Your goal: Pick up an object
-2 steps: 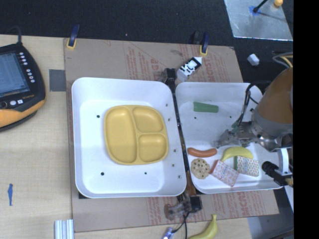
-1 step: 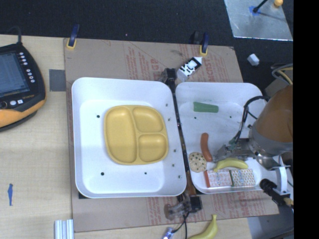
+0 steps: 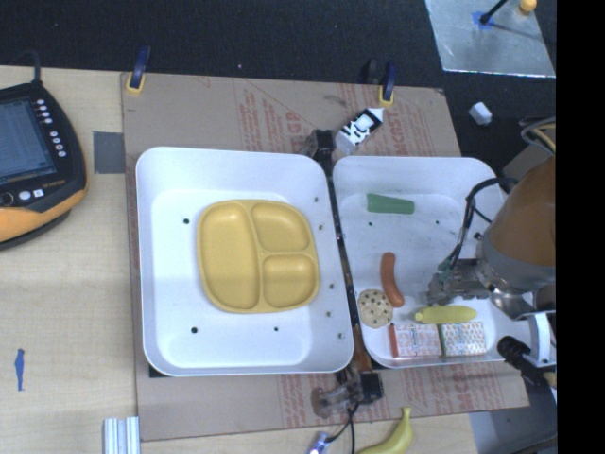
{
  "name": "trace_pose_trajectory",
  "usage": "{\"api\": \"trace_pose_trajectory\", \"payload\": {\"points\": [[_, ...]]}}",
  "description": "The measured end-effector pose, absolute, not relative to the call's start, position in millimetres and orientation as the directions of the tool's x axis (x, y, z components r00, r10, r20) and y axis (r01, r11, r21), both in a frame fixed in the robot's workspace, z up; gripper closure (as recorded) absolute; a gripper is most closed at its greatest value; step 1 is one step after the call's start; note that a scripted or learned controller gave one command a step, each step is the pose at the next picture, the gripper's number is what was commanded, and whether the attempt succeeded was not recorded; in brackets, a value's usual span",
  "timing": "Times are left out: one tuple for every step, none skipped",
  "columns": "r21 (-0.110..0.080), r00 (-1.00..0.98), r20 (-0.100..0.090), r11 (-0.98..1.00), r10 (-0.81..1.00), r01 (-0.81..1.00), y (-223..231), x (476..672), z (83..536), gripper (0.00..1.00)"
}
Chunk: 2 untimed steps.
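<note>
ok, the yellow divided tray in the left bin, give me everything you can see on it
The yellow divided plastic-looking tray is a rounded rectangle with three compartments: one long one along its left side and two smaller ones stacked on its right. The surface looks smooth and matte, with raised ridges between the sections. All three hold nothing. It lies flat and right side up, turned slightly off square, about mid-floor in the left white bin, away from every wall. Nothing but the bin floor touches it.
</note>
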State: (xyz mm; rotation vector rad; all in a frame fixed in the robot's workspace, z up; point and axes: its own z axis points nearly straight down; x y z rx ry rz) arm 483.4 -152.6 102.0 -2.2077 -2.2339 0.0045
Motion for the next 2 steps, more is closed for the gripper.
{"api": "trace_pose_trajectory", "payload": {"points": [[-0.003, -0.012, -0.001, 0.012, 1.0, 1.0, -152.6, 483.3, 101.9, 0.0], [-0.002, -0.004, 0.001, 0.004, 1.0, 1.0, -89.1, 560.1, 192.0, 0.0]]}}
